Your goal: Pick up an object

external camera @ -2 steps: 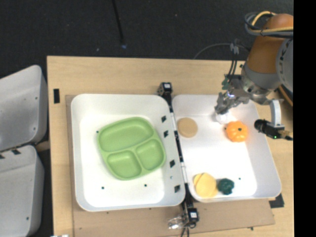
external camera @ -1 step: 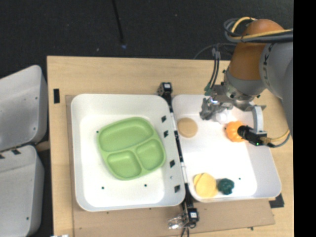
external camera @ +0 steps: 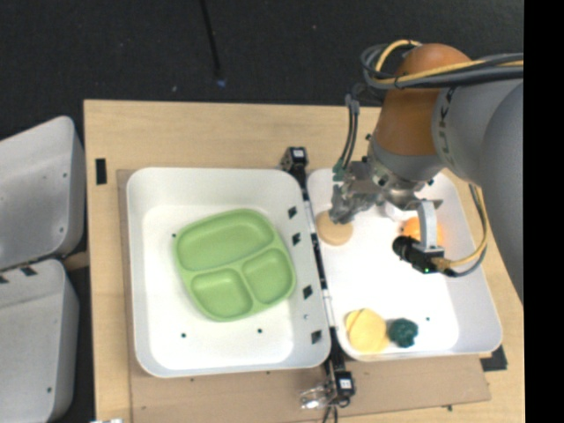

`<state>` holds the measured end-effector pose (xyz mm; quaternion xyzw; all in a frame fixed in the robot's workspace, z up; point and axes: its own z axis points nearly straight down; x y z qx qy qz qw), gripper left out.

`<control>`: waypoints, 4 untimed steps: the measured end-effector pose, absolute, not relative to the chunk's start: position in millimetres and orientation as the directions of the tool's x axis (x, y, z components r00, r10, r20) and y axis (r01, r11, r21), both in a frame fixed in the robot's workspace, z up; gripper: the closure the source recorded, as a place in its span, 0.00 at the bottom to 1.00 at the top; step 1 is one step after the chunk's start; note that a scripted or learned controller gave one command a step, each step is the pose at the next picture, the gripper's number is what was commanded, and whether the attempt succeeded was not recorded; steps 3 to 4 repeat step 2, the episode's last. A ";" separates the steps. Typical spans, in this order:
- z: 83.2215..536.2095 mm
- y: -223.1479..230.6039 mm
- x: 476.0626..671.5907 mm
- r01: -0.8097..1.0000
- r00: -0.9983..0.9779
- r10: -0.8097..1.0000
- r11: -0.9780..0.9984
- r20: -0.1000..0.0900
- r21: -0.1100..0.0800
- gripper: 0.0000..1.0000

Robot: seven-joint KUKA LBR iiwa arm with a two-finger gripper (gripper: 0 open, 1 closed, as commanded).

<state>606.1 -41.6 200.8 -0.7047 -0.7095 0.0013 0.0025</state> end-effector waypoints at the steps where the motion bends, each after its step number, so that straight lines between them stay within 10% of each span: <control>1: 199.5 4.9 598.6 1.000 -0.006 1.000 0.006 0.000 -0.005 1.00; 4: 221.6 56.8 597.1 1.000 -0.008 1.000 0.008 0.001 -0.002 1.00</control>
